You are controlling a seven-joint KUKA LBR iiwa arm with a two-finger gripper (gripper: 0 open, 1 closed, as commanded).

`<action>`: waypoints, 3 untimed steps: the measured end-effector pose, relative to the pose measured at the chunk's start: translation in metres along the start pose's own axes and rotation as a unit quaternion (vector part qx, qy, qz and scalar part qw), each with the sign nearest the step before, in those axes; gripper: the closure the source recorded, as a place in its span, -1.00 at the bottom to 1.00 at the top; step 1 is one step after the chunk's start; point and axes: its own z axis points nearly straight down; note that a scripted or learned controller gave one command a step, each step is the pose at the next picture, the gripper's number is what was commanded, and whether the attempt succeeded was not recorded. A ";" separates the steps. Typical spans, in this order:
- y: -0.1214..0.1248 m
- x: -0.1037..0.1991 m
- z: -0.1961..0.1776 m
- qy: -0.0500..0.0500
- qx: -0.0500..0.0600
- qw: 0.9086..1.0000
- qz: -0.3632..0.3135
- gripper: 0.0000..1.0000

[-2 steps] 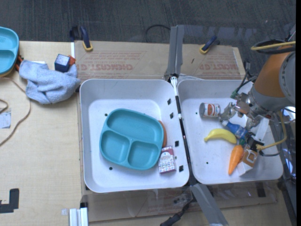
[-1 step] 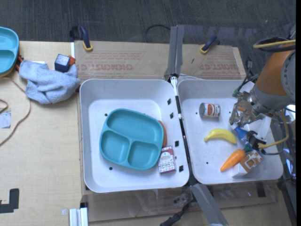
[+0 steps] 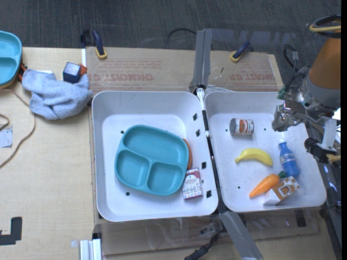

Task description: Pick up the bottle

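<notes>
Blue-labelled clear plastic bottle (image 3: 287, 160) lies in right bin (image 3: 222, 188), 6 o'clock of gripper (image 3: 284, 118); light, slick, squashy; you grip mid-body across width; gripper's open-or-closed state unreadable, nothing visibly held

Blue bottle (image 3: 287, 160), teal tray (image 3: 152, 159)

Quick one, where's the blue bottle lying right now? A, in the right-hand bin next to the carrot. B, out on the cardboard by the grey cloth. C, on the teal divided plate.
A: the bottle lies in the right bin, just above the carrot.
</notes>
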 end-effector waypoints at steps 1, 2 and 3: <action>0.000 0.000 0.000 0.000 0.001 1.000 0.000 -1.00; -0.003 -0.068 0.057 0.000 0.001 0.999 0.033 -1.00; -0.010 -0.064 0.077 0.002 -0.001 1.000 0.023 -1.00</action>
